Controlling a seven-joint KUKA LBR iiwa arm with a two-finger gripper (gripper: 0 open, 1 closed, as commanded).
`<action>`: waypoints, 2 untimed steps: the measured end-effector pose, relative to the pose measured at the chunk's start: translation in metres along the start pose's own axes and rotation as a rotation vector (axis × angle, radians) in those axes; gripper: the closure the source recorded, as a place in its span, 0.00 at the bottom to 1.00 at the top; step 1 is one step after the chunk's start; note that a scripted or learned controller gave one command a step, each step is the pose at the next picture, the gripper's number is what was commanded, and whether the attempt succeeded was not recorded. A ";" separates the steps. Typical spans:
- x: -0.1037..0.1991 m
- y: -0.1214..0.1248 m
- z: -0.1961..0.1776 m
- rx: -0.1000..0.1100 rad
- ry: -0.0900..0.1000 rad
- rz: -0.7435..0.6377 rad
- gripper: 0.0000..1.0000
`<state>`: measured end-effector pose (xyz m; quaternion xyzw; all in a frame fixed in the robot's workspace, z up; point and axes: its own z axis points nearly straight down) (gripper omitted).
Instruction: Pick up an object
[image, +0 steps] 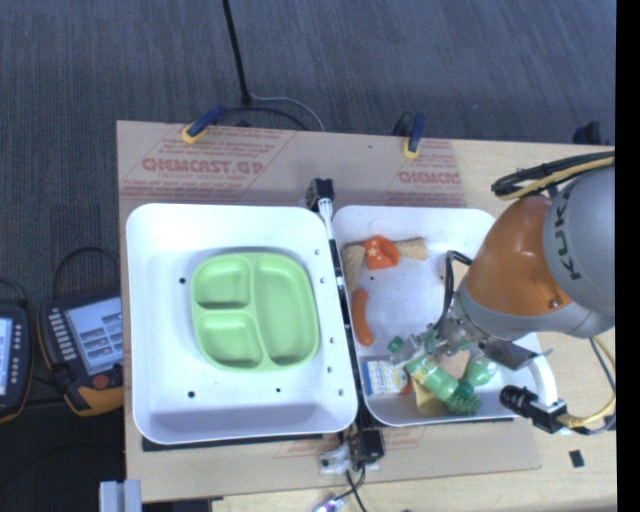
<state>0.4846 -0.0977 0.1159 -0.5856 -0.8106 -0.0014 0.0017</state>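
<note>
We log the end effector low over green clutter lying directly beneath it. Its spread we cannot tell. Orange carrot lies leftward, long axis running near-to-far.

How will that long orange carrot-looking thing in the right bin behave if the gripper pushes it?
The orange carrot-shaped piece looks rounded and slim, so it would probably roll sideways. It lies beside the bin wall, which may stop it. Its smooth surface could be slippery.

Overhead slanted view of 2 bins
</note>
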 end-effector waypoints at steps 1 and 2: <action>0.030 0.009 -0.068 0.001 -0.004 -0.119 1.00; 0.048 0.015 -0.085 0.001 -0.005 -0.539 1.00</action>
